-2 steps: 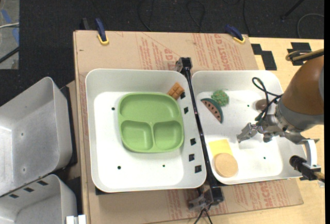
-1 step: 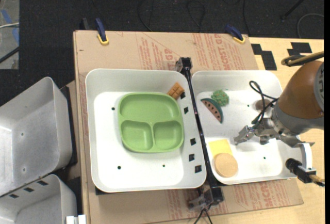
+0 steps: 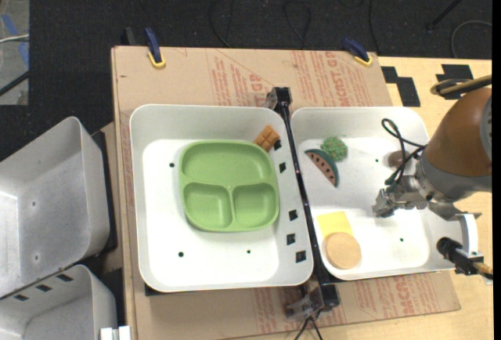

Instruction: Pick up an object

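Objects in the right bin: we count four small things lying loose in the right bin, any of which could be the pick.
Watermelon slice: we see a toy wedge, red with dark seeds and a green rind, lying flat in the far left part of the right bin.
Broccoli: a small green floret sits just beside the far end of the watermelon slice, perhaps touching it.
Yellow square: a flat yellow piece lies near the near left corner of the right bin.
Round biscuit: a tan disc overlaps the near edge of the yellow square.
Gripper: we find the gripper low over the right part of the right bin, well apart from all four things; we cannot tell how it is set, and nothing shows in it.
Arm: the orange band stands above the grey wrist at the right.
Left bin: the left bin holds a green three-part plate, with a small orange block at its far right corner.
Writing: we see red printing on the cardboard counter beyond the bins, turned and too broken to read surely.
Clamps: yellow clips pin the far edge.
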Controlling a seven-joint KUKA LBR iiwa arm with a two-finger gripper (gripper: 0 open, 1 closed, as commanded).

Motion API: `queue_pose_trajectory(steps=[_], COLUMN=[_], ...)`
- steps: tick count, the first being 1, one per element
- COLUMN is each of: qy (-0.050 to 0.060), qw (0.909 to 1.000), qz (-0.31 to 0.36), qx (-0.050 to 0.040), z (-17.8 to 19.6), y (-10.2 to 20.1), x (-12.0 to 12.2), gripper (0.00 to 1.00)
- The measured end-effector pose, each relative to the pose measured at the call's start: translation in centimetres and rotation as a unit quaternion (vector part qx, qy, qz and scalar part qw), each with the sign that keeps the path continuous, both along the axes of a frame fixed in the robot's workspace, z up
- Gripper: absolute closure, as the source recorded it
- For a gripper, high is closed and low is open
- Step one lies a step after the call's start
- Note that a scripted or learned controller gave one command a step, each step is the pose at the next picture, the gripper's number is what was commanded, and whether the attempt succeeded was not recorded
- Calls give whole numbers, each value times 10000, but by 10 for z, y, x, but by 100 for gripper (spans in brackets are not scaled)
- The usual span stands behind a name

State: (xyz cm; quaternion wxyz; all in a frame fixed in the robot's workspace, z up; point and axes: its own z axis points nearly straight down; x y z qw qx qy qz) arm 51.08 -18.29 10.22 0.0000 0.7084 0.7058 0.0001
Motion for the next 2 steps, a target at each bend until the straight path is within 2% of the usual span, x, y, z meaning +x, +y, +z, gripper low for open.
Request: queue_pose_trajectory(steps=[2], qy=[-33], qw=[10000], qz=[39], qx=[-14], z=[100], y=[8], x=[7], gripper=[100])
